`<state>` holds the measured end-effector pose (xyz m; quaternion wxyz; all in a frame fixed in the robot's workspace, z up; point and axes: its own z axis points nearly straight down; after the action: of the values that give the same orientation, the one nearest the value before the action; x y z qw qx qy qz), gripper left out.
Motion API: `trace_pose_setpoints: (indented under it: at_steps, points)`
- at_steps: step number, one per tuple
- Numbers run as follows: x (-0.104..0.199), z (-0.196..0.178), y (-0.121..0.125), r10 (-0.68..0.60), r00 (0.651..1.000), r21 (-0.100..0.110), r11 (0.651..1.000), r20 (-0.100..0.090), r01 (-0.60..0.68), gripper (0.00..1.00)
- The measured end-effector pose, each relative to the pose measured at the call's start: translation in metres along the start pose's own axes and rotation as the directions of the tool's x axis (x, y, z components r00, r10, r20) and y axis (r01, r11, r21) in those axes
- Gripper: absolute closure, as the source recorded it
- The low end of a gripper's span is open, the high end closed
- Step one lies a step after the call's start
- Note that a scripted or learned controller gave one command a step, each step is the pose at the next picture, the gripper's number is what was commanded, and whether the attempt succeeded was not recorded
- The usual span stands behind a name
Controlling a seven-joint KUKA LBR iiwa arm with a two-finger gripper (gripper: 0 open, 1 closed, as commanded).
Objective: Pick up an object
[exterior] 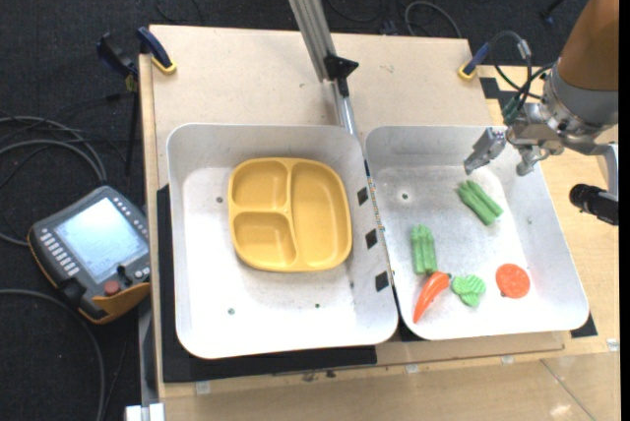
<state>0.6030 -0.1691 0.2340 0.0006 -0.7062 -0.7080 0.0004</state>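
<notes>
The end effector (504, 153) hangs open and empty above the right bin's (551, 212) far side. Just below it lies a ribbed green pod (479, 202), tilted. Nearer the front lie another green piece (423, 250), a carrot (430, 294) and an orange-red slice (512, 280).

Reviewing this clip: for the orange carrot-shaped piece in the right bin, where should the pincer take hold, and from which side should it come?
Probably from above, closing across the middle of the carrot. It lies flat and slanted, its pointed tip toward the bin's near edge, so the fingers should close across its narrow width. A green piece sits close beside its thick end, so gripping nearer the middle leaves room. The pincer hangs open over the bin's far side.
</notes>
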Motion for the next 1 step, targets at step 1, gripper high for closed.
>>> trace_pose_setpoints:
  at_steps: [1]
  points:
    - [0.0, 0.0, 0.0, 0.0, 1.0, 0.0, 1.0, 0.0, 0.0, 0.0]
